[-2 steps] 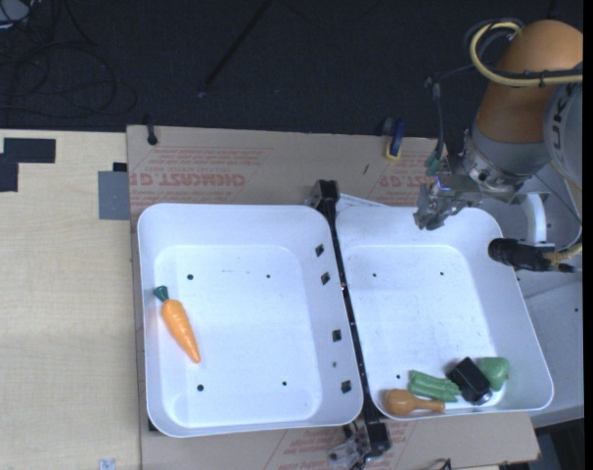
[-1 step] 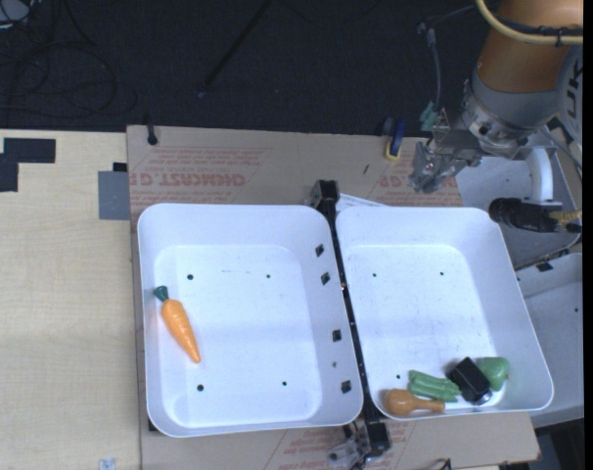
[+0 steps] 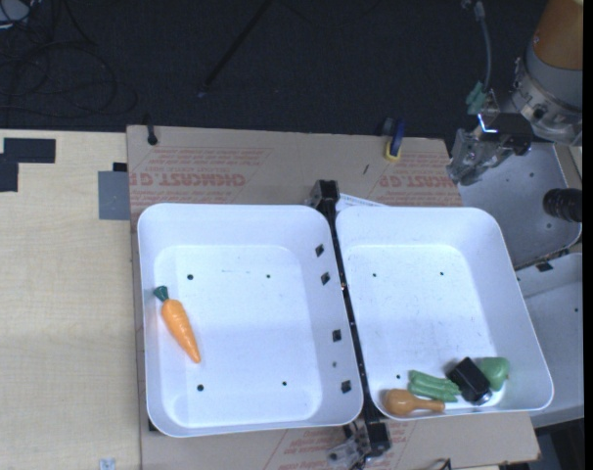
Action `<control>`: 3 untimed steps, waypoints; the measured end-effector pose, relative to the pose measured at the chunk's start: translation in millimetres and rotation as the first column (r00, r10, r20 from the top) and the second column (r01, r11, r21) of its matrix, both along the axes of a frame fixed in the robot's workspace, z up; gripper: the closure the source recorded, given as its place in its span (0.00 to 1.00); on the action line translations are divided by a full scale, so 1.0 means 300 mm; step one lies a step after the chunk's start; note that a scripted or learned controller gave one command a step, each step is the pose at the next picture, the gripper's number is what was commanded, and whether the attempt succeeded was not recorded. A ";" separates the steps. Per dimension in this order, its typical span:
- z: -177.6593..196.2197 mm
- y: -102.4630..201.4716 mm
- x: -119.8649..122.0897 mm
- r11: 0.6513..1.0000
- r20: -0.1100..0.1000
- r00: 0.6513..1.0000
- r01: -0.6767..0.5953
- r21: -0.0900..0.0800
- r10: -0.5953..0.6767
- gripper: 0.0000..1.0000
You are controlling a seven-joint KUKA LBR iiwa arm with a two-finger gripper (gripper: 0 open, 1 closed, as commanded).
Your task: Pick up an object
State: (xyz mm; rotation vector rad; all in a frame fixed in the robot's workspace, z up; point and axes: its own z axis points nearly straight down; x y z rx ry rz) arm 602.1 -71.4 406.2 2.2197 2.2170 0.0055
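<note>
Bench (image 3: 52,292) carries two white bins. Pincer (image 3: 470,161) hovers beyond right bin (image 3: 512,262) far corner, grip state unclear, nothing visibly held. Carrot (image 3: 179,327) by left bin (image 3: 145,262) left wall. Step: approach. Next: descend over chosen object.

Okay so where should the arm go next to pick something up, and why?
Probably swing the gripper down toward the near corner of the right white bin, where the black block lies among green and orange toy vegetables; the gripper hangs beyond the bin's far rim.
</note>
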 end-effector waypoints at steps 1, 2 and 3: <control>0.469 0.342 -0.118 1.000 0.007 1.000 -0.013 0.003 0.013 1.00; 0.044 0.377 -0.018 1.000 -0.016 1.000 -0.003 -0.001 0.003 1.00; -0.594 0.452 0.052 1.000 -0.023 1.000 -0.003 -0.001 0.003 1.00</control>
